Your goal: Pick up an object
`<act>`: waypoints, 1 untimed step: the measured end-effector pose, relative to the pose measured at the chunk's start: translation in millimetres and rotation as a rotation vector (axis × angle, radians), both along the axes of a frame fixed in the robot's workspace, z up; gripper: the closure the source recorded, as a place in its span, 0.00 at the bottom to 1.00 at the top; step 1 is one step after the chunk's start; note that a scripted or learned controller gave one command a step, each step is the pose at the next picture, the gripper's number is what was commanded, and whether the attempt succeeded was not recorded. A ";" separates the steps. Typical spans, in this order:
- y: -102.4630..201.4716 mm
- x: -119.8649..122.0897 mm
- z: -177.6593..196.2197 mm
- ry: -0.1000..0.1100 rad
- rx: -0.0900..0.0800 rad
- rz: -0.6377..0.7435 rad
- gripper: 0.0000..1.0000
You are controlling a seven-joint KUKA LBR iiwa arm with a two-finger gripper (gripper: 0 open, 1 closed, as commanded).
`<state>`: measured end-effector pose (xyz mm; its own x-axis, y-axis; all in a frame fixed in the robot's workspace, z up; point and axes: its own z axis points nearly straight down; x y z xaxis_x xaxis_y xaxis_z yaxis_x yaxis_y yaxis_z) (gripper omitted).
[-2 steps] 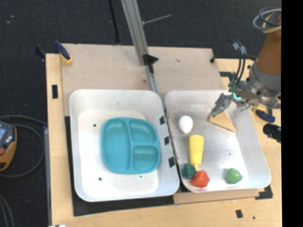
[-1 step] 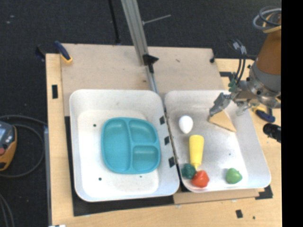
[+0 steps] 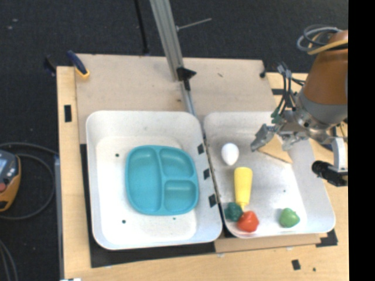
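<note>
Two bins: left [image 3: 105, 227] holds a teal tray [image 3: 161, 179]; right [image 3: 316, 215] holds toys under fingers [image 3: 275, 138], state unclear.

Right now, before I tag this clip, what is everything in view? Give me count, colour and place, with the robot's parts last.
Shallow white bins: 2, white, side by side on the bench; left bin, right bin.
Divided plastic plate: 1, teal, middle of left bin.
Egg-shaped object: 1, white, upper left of right bin.
Yellow cylindrical object: 1, yellow, below the egg.
Dark green lump: 1, at the yellow piece's lower end.
Red round object: 1, red, near front rim.
Green round object: 1, green, front right.
Tan wedge: 1, tan, under the gripper.
Metal rail: 1, grey, behind the bins.
Arm: 1, orange and grey, from the right.
Gripper: 1, grey, above right bin.
</note>
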<state>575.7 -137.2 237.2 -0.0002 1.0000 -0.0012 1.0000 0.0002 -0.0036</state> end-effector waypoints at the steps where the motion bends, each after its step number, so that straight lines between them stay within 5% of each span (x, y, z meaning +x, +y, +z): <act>1: -5.2 -1.4 -62.7 0.001 0.000 -0.001 0.00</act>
<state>574.3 -142.4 174.5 0.0003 1.0000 -0.0008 1.0000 -0.0003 -0.0043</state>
